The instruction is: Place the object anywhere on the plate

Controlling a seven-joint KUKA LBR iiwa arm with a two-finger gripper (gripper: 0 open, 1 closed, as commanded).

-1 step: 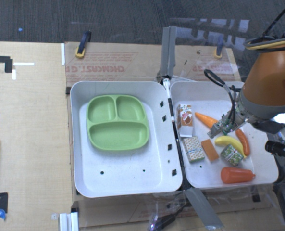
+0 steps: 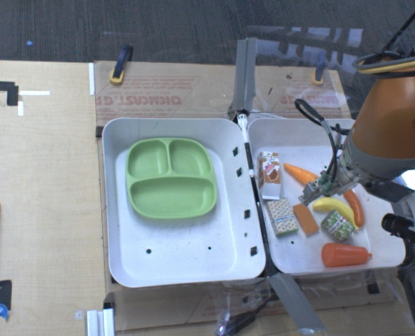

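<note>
While the claw (image 2: pixel 318 189) hovers, a banana (image 2: pixel 332 206) lies just beside it.

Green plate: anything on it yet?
Empty: the green plate shows bare compartments; the toy foods all lie in the right bin.

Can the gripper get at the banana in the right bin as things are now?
Probably yes. The gripper hangs right over the banana in the right bin, and nothing lies on top of the fruit. But a red sausage and a green packet crowd it closely, so a clean grasp may be hard.
</note>
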